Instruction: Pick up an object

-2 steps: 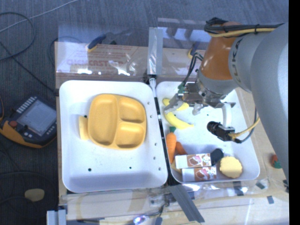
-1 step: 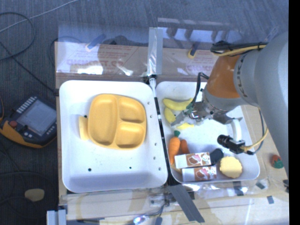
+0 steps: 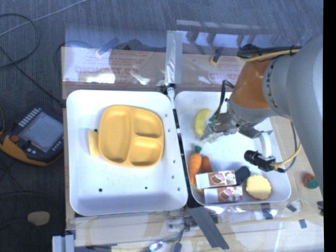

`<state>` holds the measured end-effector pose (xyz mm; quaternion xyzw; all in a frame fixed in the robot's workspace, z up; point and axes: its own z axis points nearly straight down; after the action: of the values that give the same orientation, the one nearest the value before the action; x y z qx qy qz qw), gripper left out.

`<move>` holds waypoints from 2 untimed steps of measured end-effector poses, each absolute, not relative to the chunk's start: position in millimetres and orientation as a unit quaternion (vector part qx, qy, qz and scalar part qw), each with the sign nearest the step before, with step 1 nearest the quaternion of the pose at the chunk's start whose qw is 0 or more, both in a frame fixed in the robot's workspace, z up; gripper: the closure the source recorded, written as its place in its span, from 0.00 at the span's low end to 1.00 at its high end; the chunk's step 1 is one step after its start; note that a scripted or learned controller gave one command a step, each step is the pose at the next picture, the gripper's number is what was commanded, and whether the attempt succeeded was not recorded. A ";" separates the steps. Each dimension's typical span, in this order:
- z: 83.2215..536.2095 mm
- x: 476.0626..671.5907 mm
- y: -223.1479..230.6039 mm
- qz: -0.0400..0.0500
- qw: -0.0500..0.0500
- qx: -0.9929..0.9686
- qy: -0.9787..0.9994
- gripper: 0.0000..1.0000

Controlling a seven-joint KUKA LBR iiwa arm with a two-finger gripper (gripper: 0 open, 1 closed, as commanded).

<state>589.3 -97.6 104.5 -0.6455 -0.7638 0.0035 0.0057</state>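
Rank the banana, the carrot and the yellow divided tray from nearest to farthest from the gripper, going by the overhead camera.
1. Banana: right bin, just left of the gripper.
2. Carrot: right bin, below and left of it, toward the front.
3. Yellow divided tray: left bin, across the divider.

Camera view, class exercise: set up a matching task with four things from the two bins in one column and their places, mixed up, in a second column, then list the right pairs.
Things:
1. yellow divided tray
2. banana
3. carrot
4. gripper

Places:
A. right bin, by the divider, next to the cartons
B. right bin, just right of the banana
C. left bin
D. right bin, far end

Pairs: 1-C, 2-D, 3-A, 4-B
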 end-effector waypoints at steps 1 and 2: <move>222.9 613.3 -60.0 0.003 0.001 -0.637 -0.771 1.00; 222.6 613.0 -60.6 0.003 0.001 -0.637 -0.771 0.00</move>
<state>613.0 -60.6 222.6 -0.6373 -0.7706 0.0031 0.0010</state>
